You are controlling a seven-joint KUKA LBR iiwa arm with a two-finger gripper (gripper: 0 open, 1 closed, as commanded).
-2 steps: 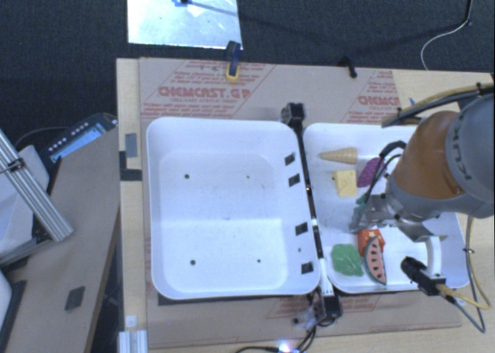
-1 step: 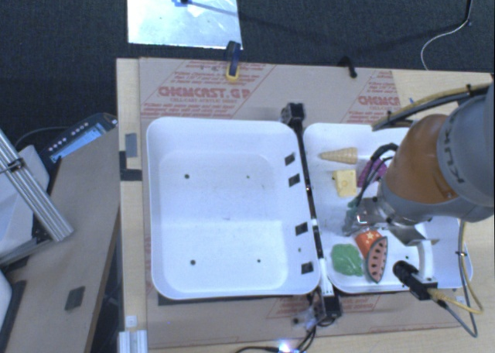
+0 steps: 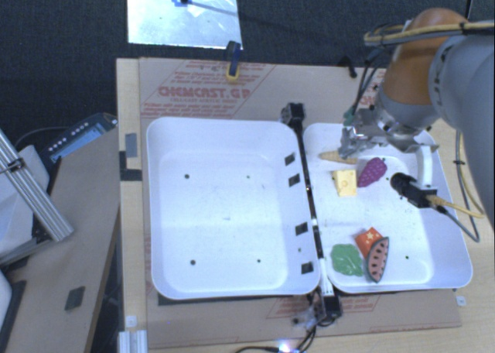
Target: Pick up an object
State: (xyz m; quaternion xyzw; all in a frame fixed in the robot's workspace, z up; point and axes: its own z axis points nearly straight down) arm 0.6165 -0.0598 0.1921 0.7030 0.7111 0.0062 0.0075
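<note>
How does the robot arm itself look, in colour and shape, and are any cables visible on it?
The arm is thick, rounded and grey, with an orange band above the wrist. Thin cables, one yellowish, run across the top of the band. The end effector is a small metallic grey assembly; its details are too small to make out.

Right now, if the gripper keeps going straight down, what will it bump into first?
Probably the tan stick lying under the gripper, at the top of the right bin. The purple grapes and yellow block sit just beside that line. Depth is hard to judge from this one slanted view.
</note>
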